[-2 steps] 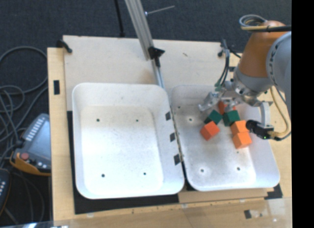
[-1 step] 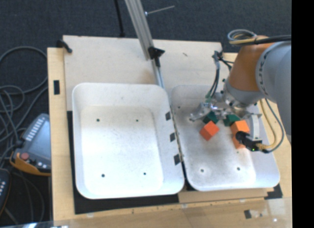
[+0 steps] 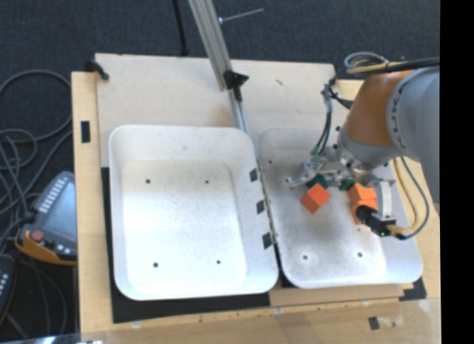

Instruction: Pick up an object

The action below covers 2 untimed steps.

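orange block (image 3: 315,199) sits on the floor of the right bin (image 3: 337,261), tilted on a corner so one face catches the light, just under and slightly to the camera-left of my pincer (image 3: 324,176). my pincer hangs low over that bin, its metal parts clustered right above the block's top edge; whether it touches the block or only hovers over it i cannot tell, and i cannot tell how it is set, open or closed, because the wrist hardware hides it. behind the pincer, toward the camera-right, my grey arm (image 3: 411,116) comes in with its orange band (image 3: 366,113) above the wrist, and cables loop down beside it. a second orange piece (image 3: 364,196) shows just to the camera-right of the pincer, close against my wrist fittings; i cannot say whether it is a loose object or part of me. the left bin (image 3: 126,150) lies well away from the pincer on the camera-left, touching the right bin along their shared edge. both bins rest on the table (image 3: 163,83). a slanted metal rail (image 3: 207,24) rises beyond the pincer.
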{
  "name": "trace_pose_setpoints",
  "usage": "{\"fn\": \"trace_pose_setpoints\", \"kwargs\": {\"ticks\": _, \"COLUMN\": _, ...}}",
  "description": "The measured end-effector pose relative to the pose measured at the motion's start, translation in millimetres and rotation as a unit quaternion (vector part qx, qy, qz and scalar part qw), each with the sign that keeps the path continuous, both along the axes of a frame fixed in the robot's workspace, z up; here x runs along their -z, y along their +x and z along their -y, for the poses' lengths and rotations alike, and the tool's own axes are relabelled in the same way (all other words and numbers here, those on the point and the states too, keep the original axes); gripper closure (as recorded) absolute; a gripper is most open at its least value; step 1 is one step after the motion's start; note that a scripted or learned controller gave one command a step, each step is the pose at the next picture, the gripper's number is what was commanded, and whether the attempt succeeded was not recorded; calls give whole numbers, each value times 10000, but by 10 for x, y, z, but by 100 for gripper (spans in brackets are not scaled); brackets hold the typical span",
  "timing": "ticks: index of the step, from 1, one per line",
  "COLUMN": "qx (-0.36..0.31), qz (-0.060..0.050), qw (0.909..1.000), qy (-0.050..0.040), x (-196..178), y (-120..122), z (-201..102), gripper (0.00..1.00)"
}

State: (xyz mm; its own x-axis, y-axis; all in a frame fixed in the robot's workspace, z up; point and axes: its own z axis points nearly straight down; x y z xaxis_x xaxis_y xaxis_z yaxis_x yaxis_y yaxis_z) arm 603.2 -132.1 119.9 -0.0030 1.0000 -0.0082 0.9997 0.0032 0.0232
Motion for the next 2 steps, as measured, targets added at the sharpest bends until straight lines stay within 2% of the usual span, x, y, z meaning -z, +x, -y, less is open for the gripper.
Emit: {"fn": "trace_pose_setpoints", "kwargs": {"ticks": 2, "qx": 0, "qz": 37, "qw": 10000, "qy": -5, "x": 17, "y": -85, "z": -54, "gripper": 0}}
